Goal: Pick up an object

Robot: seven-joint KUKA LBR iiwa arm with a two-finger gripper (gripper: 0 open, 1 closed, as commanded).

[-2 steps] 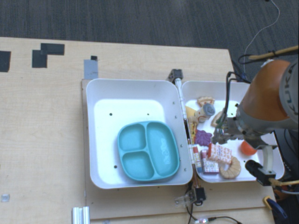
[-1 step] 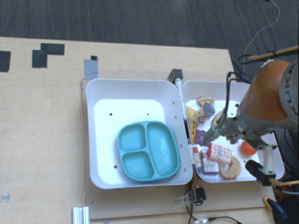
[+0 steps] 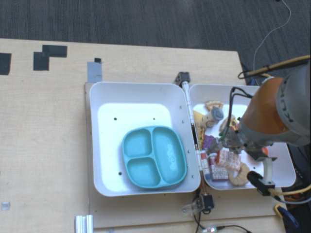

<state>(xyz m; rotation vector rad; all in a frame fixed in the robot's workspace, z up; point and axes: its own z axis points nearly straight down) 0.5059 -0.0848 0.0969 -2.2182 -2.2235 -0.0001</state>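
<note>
Claw (image 3: 227,144) low in the right bin (image 3: 286,171), under the grey arm (image 3: 291,106) with its orange band (image 3: 265,113), right over the heap of small objects (image 3: 221,164). Cannot tell whether open or closed on anything; too crowded and small to read. Heap packed against the bin's left wall: a purple piece (image 3: 209,142), a pale tan toy (image 3: 214,106) further back, a tan biscuit-like lump (image 3: 238,178) and red-and-white packets (image 3: 224,158) nearer the front. Left bin (image 3: 97,130) holding a teal divided plate (image 3: 154,157) with three compartments, lying flat toward the front right corner. Both bins side by side on the light wooden table (image 3: 43,144).
</note>
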